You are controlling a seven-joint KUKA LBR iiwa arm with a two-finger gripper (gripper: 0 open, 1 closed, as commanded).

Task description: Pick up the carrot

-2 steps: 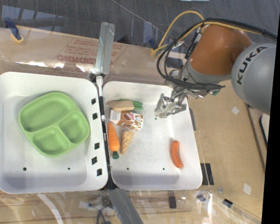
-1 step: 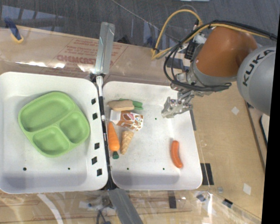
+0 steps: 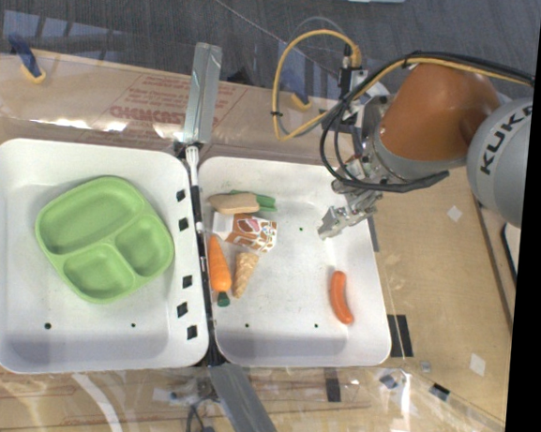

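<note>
The carrot (image 3: 219, 268) is orange with a green stub at its near end, and it lies along the left wall of the right bin (image 3: 287, 348). My gripper (image 3: 338, 221) hangs over the right part of that bin, well to the right of the carrot and apart from it. Nothing shows between its fingers (image 3: 328, 228).
Beside the carrot lie a cone-shaped pastry (image 3: 245, 269), a small printed packet (image 3: 248, 230) and a sandwich piece (image 3: 235, 203). An orange-red sausage (image 3: 341, 297) rests near the bin's right wall. The left bin (image 3: 16, 329) holds a green divided plate (image 3: 105, 237). Cables loop behind the wrist.
</note>
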